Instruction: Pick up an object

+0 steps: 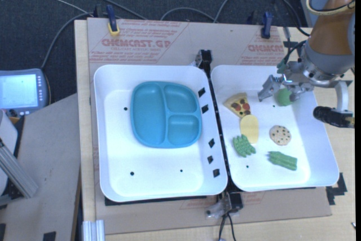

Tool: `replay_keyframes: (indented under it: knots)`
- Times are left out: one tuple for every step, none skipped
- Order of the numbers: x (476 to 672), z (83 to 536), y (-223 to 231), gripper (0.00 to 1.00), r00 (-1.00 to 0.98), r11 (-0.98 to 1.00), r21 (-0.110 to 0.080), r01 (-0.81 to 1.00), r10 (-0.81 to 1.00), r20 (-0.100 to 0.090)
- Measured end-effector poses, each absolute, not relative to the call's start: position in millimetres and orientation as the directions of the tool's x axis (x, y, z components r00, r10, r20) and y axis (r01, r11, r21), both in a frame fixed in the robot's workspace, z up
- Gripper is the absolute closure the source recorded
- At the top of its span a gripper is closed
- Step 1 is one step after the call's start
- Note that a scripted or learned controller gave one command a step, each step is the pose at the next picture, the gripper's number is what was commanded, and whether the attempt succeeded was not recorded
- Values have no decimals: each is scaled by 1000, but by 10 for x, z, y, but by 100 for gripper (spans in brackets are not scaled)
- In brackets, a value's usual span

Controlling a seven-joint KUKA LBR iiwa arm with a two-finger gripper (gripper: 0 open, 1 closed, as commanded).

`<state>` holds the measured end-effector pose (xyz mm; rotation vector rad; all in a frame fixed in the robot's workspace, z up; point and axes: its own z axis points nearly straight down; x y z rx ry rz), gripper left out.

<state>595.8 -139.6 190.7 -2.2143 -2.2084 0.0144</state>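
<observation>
The hand hangs low over the right bin at about its one o'clock corner, and its fingers sit around a small green object; whether they grip it or merely straddle it I cannot tell, since the metal hides the contact. That green object lies close to the bin's far rim, with little room behind it and a strip of bare white floor toward three o'clock.

Moving outward, five more items rest in the same bin: one pizza slice at nine o'clock of the hand, one pale yellow piece just below the slice, one round cookie near the bin's centre, one leafy green piece at seven o'clock touching the yellow piece, and one long green vegetable at six o'clock. The items crowd the bin's left half; its right side and near edge are open.

The left bin holds one blue divided tray, set toward twelve o'clock, with open floor all around it. Two blue clamps pin the cardboard at the far edge of the surface.
</observation>
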Motion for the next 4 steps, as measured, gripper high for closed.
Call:
replay_keyframes:
  knots:
    - [5991, 1991, -1393, 0, 0, 0, -2, 1000, 1000, 1]
    - [5908, 1523, -1347, 0, 0, 0, -7, 1000, 1000, 3]
    - [5838, 1078, -1357, 0, 1, -1, -8, 1000, 1000, 3]
    - [5841, 846, -1345, 0, 0, 0, -3, 1000, 1000, 3]
